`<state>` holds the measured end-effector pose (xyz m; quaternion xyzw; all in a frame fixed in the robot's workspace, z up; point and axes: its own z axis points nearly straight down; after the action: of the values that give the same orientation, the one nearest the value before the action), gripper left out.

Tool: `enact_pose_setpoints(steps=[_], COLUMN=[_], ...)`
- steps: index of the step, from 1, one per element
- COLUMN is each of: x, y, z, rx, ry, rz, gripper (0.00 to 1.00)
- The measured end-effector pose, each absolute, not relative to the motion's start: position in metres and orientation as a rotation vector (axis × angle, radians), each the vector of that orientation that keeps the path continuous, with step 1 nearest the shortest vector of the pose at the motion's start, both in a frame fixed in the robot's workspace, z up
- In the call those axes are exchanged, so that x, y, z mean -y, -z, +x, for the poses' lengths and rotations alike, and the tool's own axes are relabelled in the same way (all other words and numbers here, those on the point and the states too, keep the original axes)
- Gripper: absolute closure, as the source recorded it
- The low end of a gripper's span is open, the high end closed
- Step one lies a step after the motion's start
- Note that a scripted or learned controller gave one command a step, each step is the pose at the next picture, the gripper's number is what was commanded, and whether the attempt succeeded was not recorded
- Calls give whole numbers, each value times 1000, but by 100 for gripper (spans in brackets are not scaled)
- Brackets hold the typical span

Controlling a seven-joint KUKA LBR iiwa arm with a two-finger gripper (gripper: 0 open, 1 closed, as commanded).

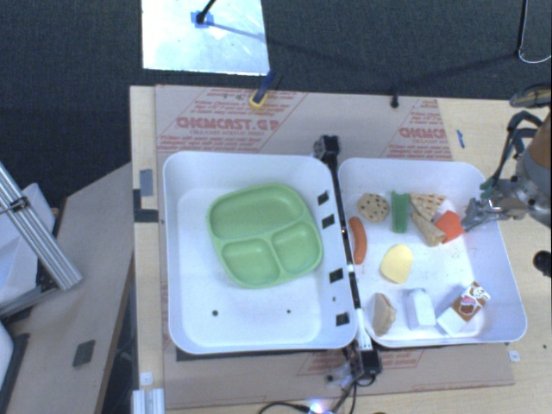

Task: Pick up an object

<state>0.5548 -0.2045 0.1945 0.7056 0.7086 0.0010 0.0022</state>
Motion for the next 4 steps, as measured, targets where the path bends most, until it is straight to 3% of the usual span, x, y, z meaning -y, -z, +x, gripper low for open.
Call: enact_pose_setpoints(steps=[1, 3, 4], x=[205, 105, 59], y=[-226, -212, -228], z=[556, 607, 637], rx=[-2224, -2231, -2230], ry=[-3, -5, -7], rz=[2213, 2208, 2208], gripper=[100, 100, 100])
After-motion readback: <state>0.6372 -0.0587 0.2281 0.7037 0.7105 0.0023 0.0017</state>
